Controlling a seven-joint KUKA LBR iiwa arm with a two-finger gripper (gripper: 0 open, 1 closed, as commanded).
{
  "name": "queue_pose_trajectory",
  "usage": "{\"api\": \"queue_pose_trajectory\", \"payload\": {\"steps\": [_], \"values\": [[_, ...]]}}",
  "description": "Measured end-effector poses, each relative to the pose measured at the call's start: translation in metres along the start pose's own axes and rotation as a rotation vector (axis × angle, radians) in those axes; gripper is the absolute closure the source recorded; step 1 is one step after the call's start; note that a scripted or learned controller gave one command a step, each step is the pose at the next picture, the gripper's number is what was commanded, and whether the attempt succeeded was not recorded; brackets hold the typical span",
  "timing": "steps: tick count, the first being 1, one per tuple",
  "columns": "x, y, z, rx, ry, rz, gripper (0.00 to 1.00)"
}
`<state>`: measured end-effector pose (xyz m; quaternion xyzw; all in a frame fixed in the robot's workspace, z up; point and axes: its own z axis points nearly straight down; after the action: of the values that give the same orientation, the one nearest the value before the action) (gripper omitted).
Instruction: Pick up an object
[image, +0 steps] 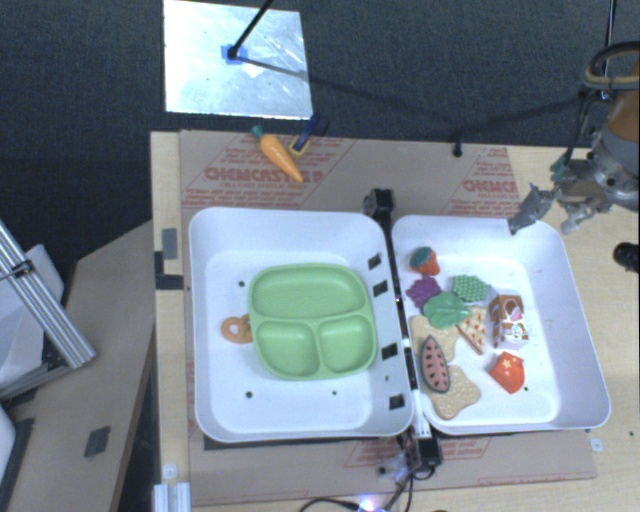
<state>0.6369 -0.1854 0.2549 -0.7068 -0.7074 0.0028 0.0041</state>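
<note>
My gripper (548, 210) hangs at the right bin's (575, 290) two o'clock corner, holding nothing; how far it gapes I cannot tell. The toys cluster left of centre there. I'd take the red pepper (508, 372) at five o'clock (light, stiff plastic, probably slick), pinching across its body, since it lies apart from the others.
</note>
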Motion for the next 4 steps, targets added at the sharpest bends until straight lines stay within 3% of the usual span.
{"api": "queue_pose_trajectory", "payload": {"steps": [1,4], "values": [[0.001,0.002,-0.008,-0.012,-0.003,-0.003,0.00],[0.008,0.008,0.168,-0.009,-0.002,-0.005,0.00]]}}
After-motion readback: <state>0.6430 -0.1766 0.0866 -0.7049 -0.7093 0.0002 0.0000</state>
